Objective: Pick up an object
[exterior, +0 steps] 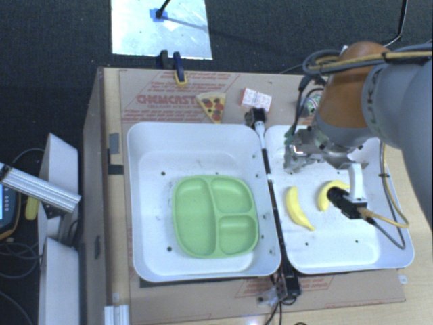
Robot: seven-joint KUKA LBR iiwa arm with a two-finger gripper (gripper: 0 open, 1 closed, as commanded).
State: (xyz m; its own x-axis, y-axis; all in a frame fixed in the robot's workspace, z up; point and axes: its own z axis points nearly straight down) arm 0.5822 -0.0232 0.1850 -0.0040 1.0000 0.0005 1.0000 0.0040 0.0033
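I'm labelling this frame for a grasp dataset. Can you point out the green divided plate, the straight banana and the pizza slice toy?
green divided plate [203,215]: camera view, large left compartment.
straight banana [296,208]: camera view, mid-body.
pizza slice toy [213,105]: camera view, centre of the slice.

A pale green divided plate [216,215] lies in a white bin [145,181]. Right of that plate, two yellow bananas [298,207] rest in the second white bin [338,252]. Behind the plate, brown cardboard [162,93] bears red lettering and a pizza-slice toy [212,105], orange with red spots.
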